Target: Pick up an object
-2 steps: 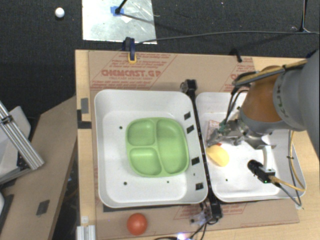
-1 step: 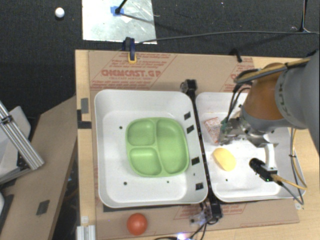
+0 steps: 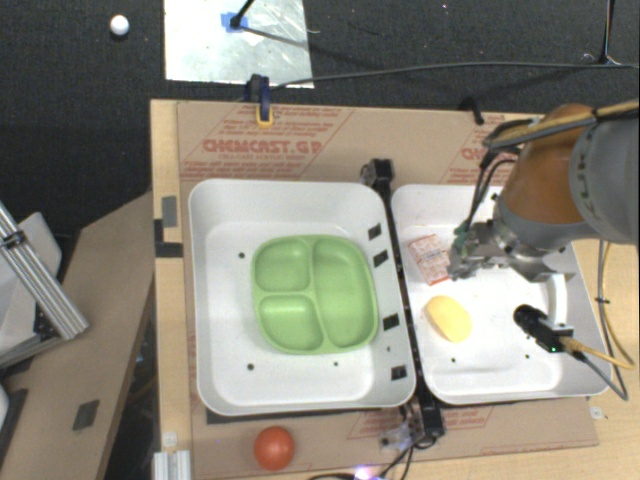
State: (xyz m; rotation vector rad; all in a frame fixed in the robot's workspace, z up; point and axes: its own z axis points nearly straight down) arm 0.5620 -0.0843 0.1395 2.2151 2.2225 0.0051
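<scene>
Approach stage of the pick, by the look of it: nothing lifted yet. Gripper [image 3: 464,257] low over the right bin [image 3: 500,392], near its left wall, just beside a pink-and-white packet [image 3: 428,256]; contact with it not clear. Open or closed: cannot tell, tip too dark and small. Yellow lemon-like piece [image 3: 449,318] lying loose on the same bin floor, near the gripper, towards the camera. Green divided plate [image 3: 314,293] alone in the left bin [image 3: 290,194]. Next, probably: settle on packet or yellow piece, centre over it, descend, close, lift straight up.
</scene>
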